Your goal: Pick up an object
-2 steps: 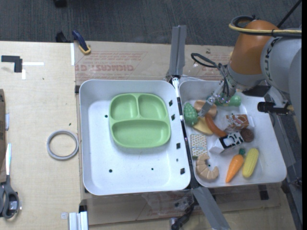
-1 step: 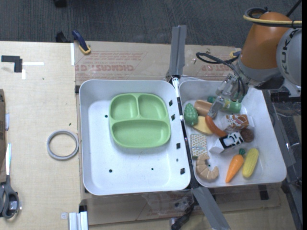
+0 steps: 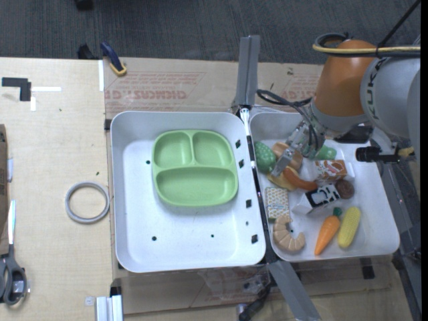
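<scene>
My gripper (image 3: 291, 154) hangs low in the right bin (image 3: 381, 246), under the arm's orange band (image 3: 344, 79). It is just above a brown-orange food toy (image 3: 296, 177) and beside a green toy (image 3: 264, 156). I see nothing clearly held in it. Around it lie a red-and-white packet (image 3: 331, 169), a brown ball (image 3: 345, 188), a black-and-white carton (image 3: 323, 196), a waffle square (image 3: 275, 198), a tan pastry (image 3: 289, 237), a carrot (image 3: 326, 233) and a corn cob (image 3: 349, 226).
The left bin (image 3: 134, 239) holds a green divided plate (image 3: 195, 166). On the bench to the left lie a grey ring (image 3: 87, 201) and scissors (image 3: 13, 276). A grey divider bar (image 3: 246, 72) runs between the bins.
</scene>
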{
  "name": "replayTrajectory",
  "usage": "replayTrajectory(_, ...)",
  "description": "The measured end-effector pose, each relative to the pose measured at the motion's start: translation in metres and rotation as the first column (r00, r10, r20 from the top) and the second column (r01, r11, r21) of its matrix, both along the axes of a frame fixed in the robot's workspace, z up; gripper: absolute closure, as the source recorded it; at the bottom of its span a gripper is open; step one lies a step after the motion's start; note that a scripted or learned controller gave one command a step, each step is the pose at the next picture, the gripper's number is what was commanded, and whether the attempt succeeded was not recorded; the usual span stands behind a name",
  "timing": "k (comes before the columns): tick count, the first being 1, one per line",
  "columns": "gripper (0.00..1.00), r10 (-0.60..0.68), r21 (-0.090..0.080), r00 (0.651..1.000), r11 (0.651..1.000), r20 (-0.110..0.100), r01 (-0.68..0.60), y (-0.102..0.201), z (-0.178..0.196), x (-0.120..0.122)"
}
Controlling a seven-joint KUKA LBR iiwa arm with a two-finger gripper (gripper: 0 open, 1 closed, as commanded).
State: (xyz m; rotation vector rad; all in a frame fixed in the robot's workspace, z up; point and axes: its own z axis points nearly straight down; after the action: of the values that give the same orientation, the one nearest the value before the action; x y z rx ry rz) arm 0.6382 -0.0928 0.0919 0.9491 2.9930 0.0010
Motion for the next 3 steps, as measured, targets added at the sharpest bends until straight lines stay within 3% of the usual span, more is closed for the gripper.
replayTrajectory(1, 0.0, -0.323, 0.0, 0.946, 0.946, -0.001, 0.323, -0.005, 0.002, -0.037)
replayTrajectory(2, 0.0, -0.553, -0.002, 0.833, 0.833, -0.006, 0.553, -0.027, 0.0, 0.007)
replayTrajectory(3, 0.0, -0.29, -0.001, 0.957, 0.957, 0.0, 0.29, -0.04, 0.086, -0.046)
